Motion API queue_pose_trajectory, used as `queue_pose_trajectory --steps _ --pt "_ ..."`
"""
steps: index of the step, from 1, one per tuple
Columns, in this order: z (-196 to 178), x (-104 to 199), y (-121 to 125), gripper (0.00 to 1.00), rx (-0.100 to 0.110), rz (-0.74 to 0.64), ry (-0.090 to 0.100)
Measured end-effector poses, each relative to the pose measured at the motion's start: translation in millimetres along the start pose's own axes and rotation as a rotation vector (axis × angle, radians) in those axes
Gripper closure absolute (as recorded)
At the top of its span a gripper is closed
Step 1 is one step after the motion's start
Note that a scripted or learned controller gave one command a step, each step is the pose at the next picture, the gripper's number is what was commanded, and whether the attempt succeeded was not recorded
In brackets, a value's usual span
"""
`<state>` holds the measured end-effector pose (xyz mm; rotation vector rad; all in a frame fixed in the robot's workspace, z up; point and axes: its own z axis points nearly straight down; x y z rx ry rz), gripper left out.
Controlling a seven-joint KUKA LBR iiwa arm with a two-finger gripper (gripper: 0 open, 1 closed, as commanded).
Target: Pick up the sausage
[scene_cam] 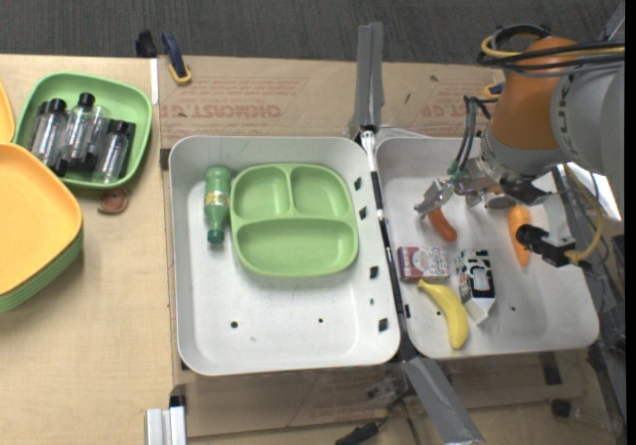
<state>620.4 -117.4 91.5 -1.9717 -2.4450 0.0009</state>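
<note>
Sausage (pixel 443 225) sits in your right bin (pixel 556 334), long axis slanting from upper left down to lower right. Your end effector (pixel 434 199) touches its upper end; you cannot tell its opening.

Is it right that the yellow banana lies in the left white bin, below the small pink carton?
Not quite. The camera view shows the yellow banana in the right white bin, not the left one. It does lie below the small pink carton.
</note>
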Motion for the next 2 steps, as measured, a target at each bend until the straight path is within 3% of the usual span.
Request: queue_pose_trajectory --steps 1,2 --pt "-9.4 -1.7 -0.3 1.0 -0.001 0.005 -0.001" --pt "-134.8 66.0 -24.5 1.0 0.001 0.296 -0.001"
